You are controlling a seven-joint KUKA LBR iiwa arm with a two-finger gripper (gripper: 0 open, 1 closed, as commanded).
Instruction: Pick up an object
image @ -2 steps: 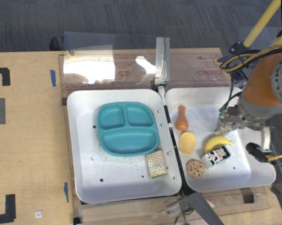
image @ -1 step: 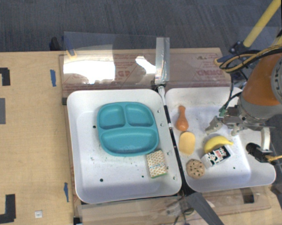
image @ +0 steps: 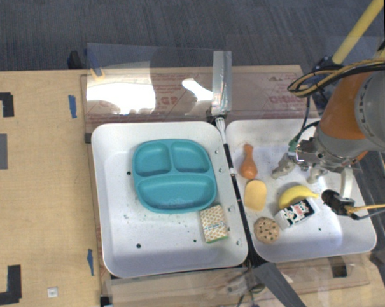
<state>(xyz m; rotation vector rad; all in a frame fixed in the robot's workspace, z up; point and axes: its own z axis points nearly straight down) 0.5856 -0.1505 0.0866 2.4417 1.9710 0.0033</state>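
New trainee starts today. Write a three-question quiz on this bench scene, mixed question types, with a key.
1. True or false: the teal divided plate lies in the left bin.
2. Which thing lies closest beside the banana? A) the cookie B) the black-and-white carton C) the patterned sponge
3. Fill in: the tool hovers over the ____ bin.

Key: 1 true; 2 B; 3 right.
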